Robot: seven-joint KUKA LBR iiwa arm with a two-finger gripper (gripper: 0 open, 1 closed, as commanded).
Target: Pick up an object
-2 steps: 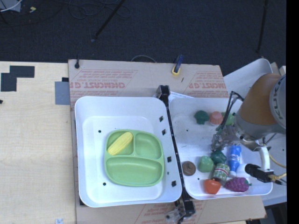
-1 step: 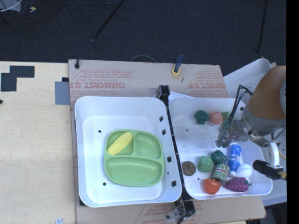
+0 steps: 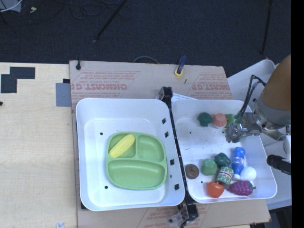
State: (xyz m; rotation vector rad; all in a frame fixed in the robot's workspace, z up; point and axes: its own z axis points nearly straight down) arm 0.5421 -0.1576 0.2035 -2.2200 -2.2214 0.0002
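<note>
The right bin holds several small toys. Along its far side lie a dark green piece, a pink ball and a light green piece. At its near side sit a blue bottle, a green pepper, a dark green lump, a brown disc, a small can, a red tomato, purple grapes and a white ball. My gripper hangs low over the bin's right middle, just right of the pink ball and above the blue bottle, with nothing visibly in it.
The left bin carries a green divided plate with a yellow corn cob in its upper left section. A black divider runs between the bins. The grey arm comes in over the right bin's right rim.
</note>
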